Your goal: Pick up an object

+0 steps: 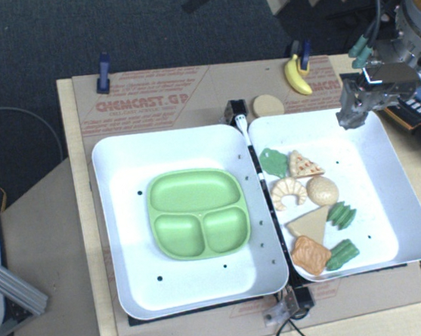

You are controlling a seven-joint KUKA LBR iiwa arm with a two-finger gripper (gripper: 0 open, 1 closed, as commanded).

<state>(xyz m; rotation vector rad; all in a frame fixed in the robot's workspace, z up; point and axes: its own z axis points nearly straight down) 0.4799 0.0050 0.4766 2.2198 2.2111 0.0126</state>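
My gripper [353, 114] hangs over the far right corner of the right bin [395, 179], above its rim, with nothing seen between its fingers. Toy food lies in the left half of that bin: a green leaf [274, 162], a pizza slice [303, 165], a croissant [288, 191], a round bun [322, 190], a tan wedge [308, 224], a fried orange piece [309, 254] and two green pieces [342, 216] [341, 254]. All of them lie left of and nearer than the gripper.
The left bin [117, 213] holds a green divided plate [198, 212]. On the cardboard behind the bins lie a toy banana [297, 77] and a tan disc [267, 105]. Blue clamps [103, 73] hold the board's back edge.
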